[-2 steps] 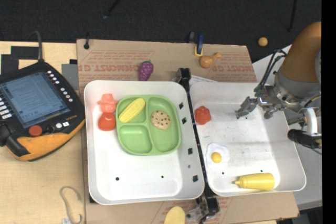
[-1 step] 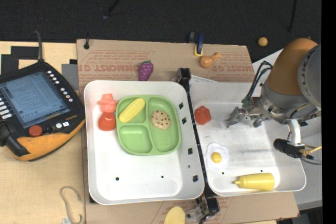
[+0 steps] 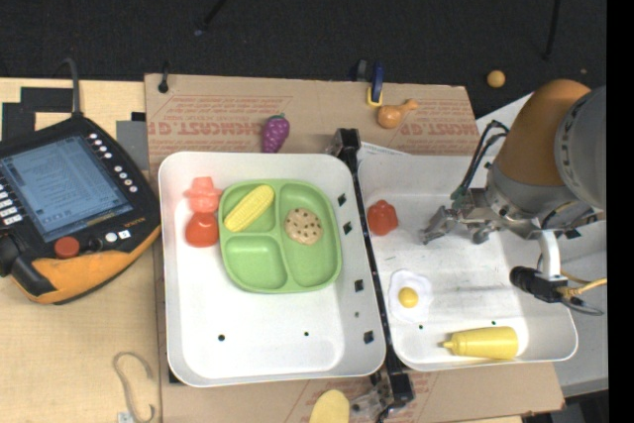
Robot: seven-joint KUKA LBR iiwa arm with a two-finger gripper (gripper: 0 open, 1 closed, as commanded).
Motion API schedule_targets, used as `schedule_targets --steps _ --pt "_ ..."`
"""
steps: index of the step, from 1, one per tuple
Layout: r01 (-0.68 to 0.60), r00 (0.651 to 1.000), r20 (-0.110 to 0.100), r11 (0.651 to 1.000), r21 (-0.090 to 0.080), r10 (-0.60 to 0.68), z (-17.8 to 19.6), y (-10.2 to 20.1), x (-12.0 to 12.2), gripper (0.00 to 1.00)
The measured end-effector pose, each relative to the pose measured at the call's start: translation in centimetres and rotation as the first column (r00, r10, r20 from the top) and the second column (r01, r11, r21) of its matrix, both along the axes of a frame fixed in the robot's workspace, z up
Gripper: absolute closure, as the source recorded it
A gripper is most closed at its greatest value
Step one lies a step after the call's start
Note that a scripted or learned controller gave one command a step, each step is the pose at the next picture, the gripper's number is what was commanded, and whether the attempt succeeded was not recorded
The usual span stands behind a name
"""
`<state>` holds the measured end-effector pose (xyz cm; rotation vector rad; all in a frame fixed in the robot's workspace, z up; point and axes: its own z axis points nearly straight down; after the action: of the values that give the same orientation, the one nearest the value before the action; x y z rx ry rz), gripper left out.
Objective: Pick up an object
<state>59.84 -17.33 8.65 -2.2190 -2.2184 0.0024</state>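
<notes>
Right bin (image 3: 555, 337): gripper (image 3: 443, 225) low over bare white floor.
I log metal fingers splayed open, holding nothing; glossy red plastic strawberry (image 3: 382, 217) lies just beside them, leftward, apart.

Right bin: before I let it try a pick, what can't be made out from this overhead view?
- Gripper: finger spread, too small and cluttered to read.
- Bin floor under the arm: hidden by the arm's body.
- Yellow object below the bins: cut off by the frame's bottom edge.
- Red item near the divider: too small to identify.
</notes>
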Motion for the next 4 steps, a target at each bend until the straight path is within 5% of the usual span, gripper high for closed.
schedule_targets --steps 1,3,4 --pt "0.004 1.000 0.002 1.000 -0.001 -0.004 1.1 -0.2 0.0 1.00" --pt "0.000 1.000 0.009 1.000 -0.002 0.000 13.2 0.6 -0.3 1.00" --pt "0.001 1.000 0.004 1.000 -0.001 -0.001 14.2 0.4 -0.3 1.00"
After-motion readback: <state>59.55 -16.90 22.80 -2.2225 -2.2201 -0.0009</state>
